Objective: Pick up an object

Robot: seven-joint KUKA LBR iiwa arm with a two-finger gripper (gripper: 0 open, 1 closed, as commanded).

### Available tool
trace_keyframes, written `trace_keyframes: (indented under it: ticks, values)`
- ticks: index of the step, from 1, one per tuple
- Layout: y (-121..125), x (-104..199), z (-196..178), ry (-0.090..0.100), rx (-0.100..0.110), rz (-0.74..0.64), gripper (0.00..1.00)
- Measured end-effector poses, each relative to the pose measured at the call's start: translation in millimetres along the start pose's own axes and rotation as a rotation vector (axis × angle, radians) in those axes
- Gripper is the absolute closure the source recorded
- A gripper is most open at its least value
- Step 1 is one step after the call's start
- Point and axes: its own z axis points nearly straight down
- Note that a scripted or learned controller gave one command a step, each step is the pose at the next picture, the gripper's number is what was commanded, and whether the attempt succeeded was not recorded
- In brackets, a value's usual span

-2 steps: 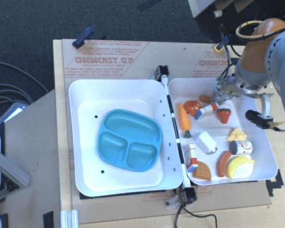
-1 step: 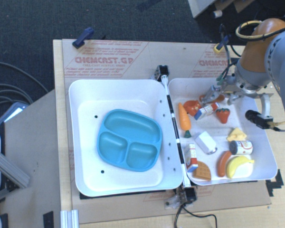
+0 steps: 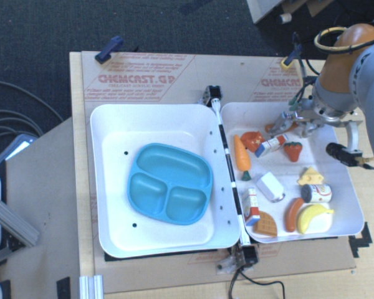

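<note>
My gripper hangs low over the far part of the right bin, open, with nothing between its fingers. Just in front of it lie a red strawberry and a small red-and-white bottle. A red tomato and an orange carrot sit to their left, by the bin's left wall. Nearer the front are a white block, a yellow cheese wedge, a small can, a banana, a sausage, a tube and a brown bread piece.
The left bin holds a blue divided plate. The grey arm with its orange band comes in from the upper right. A black cable connector juts over the right bin's right side.
</note>
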Motion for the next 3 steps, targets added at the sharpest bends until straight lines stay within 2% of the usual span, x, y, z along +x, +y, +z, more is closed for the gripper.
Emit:
trace_keyframes:
  ticks: [1, 2, 3]
  values:
    - [1.0, 0.5, -10.8, -0.002, -0.005, -0.001, 1.00]
    - [1.0, 0.8, -10.6, -0.002, -0.004, -0.001, 0.00]
    - [1.7, 0.8, -21.3, -0.004, -0.007, -0.002, 1.00]
